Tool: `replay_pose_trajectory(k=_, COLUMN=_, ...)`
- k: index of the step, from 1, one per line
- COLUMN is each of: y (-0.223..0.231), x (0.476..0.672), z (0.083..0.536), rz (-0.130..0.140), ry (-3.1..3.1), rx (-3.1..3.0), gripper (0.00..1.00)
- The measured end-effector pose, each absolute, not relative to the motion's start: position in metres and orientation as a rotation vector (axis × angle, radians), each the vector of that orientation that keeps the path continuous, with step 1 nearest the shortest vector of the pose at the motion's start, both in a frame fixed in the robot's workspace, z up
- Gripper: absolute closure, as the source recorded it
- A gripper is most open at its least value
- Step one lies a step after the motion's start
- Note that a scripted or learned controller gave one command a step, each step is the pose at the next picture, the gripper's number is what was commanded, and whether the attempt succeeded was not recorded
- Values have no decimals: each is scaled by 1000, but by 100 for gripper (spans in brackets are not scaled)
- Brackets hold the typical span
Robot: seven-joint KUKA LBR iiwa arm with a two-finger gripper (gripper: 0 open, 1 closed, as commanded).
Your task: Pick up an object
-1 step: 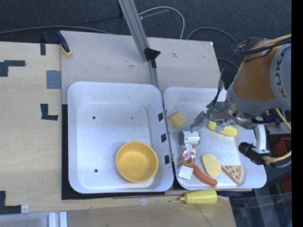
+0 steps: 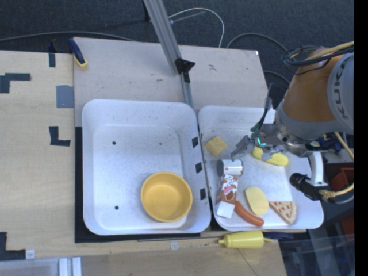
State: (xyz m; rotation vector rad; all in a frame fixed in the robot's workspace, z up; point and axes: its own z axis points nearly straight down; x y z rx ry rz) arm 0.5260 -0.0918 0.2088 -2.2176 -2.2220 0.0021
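Hovering over the right bin [image 2: 299,220], the gripper [image 2: 248,145] hangs low above the white floor, its grey arm [image 2: 313,99] with the orange band coming in from the right edge of the camera view. How wide the fingers stand, I cannot tell from this slant, and nothing shows clearly caught between them.

Just left of the gripper lies a yellow block [image 2: 216,146], close but apart from it. Right beside the gripper on its other side, tucked partly under the wrist, sits a yellow banana-like toy [image 2: 275,159]. Nearer the camera from the gripper stands a small white and red carton [image 2: 229,187], lying lengthwise, with a red sausage [image 2: 248,215] touching its lower end. Next to that is a pale yellow oval piece [image 2: 256,200], and beyond it a pizza slice [image 2: 283,211] near the bin's front right corner.

Well away to the gripper's left, in the left bin [image 2: 92,154], rests a yellow bowl [image 2: 166,196], upright, by the front wall. Outside the bins, on the bench's front edge, lies a yellow mustard bottle [image 2: 244,240] on its side.
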Motion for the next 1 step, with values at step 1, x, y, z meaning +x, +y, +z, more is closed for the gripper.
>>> replay_pose_trajectory(k=1, y=-100, x=525, z=160, rz=8, ry=-2218, rx=-2217, gripper=0)
